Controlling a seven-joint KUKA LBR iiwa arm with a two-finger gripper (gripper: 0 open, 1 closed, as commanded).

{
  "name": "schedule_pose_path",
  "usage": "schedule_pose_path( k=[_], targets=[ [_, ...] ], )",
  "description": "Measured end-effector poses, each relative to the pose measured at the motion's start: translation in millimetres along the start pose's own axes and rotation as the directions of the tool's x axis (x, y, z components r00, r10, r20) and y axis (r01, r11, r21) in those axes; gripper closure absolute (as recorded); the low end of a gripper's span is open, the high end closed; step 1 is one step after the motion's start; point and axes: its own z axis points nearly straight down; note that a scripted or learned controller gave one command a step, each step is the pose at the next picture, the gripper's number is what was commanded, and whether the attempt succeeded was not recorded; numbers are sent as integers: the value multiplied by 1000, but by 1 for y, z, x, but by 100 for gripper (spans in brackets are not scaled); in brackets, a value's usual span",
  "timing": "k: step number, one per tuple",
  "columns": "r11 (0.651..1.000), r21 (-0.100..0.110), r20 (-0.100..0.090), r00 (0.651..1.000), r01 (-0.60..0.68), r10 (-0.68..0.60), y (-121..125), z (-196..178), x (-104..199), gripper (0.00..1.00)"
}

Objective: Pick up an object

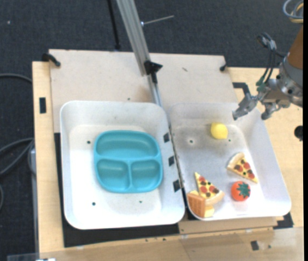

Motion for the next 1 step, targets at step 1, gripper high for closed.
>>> schedule_pose_path(
  k=[1],
  targets=[
    [1000,0,0,1000,1,-1,0,0,0,0]
  ],
)
